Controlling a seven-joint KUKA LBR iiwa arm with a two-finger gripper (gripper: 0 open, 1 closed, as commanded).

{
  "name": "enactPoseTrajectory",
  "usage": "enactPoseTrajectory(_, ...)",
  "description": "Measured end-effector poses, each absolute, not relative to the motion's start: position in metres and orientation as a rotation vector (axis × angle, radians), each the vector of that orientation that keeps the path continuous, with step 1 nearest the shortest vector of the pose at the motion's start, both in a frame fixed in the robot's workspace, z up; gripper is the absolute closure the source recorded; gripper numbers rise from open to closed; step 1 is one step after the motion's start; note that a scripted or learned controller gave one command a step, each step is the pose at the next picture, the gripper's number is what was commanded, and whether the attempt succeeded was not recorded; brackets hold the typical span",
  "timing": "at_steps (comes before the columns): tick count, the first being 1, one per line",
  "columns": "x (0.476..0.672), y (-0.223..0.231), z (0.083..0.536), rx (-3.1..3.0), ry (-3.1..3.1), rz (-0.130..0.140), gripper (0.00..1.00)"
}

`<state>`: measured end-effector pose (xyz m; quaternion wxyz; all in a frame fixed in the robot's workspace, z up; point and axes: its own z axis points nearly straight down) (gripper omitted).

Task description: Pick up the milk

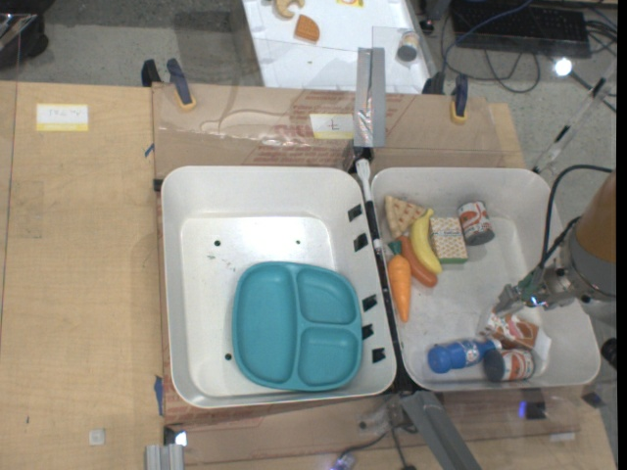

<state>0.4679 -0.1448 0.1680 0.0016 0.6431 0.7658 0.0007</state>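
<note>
The milk (519, 329) is a small white carton with red print. It lies on its side near the front right of the right bin (549, 189). My gripper (513, 302) hangs just above the carton's upper left end, low over the bin floor, and whether it touches the carton I cannot tell. The grey arm with its orange band (600, 225) comes in from the right edge.
A blue bottle (458, 355) and a dark can (511, 365) lie right in front of the milk. Farther back sit a carrot (400, 284), banana (423, 245), sandwich wedge (402, 211), small box (450, 240) and red can (475, 222). A teal divided plate (296, 326) lies in the left bin (196, 262).
</note>
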Motion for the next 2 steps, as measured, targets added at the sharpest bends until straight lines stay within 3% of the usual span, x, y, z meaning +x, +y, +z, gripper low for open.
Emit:
enactPoseTrajectory(1, 0.468, -0.145, 0.168, 2.02, 2.403, 0.002, 0.0)
enactPoseTrajectory(2, 0.468, -0.166, 0.093, 2.07, 2.357, 0.003, 0.0)
